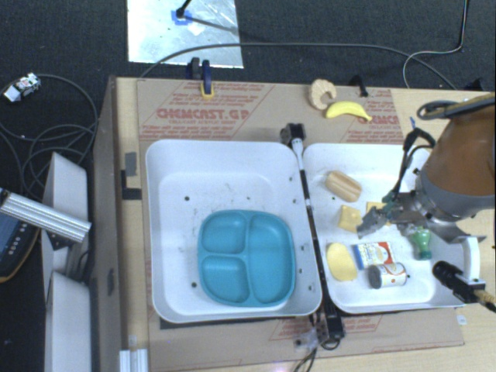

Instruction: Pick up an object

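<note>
the small can [387, 275], lemon [342, 260] and carton [374, 253] crowd the right bin's [364, 157] near end. just beyond, the claw [375, 221] hangs beside a yellow wedge [349, 218]; how open it is i cannot tell. closing off-centre could push the wedge aside.

even light, faint shadows, glare on foil sheet [159, 33]; pic prob. soft

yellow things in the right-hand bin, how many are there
2: a yellow wedge near the bin's middle and a yellow oval piece just below it. The arm covers part of the bin, so others may be hidden.
</note>
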`<move>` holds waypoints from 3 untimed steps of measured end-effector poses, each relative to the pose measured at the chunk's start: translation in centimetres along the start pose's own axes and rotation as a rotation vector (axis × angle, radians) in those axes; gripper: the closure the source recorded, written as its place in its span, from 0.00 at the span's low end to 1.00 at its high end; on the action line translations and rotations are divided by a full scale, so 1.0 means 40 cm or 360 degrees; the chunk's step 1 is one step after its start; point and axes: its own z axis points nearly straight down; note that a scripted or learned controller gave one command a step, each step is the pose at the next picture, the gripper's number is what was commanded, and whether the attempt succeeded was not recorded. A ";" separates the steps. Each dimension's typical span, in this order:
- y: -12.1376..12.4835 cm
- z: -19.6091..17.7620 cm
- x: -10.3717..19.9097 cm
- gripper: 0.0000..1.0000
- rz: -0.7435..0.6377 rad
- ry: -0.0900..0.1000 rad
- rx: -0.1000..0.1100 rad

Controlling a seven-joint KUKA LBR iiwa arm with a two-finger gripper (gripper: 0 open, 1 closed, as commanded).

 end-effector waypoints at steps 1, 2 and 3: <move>-0.019 0.269 -0.068 0.00 0.0002 -0.0006 -0.0018; -0.014 0.240 -0.063 1.00 -0.0003 0.0000 -0.0025; -0.026 0.038 -0.126 1.00 0.0004 -0.0003 -0.0006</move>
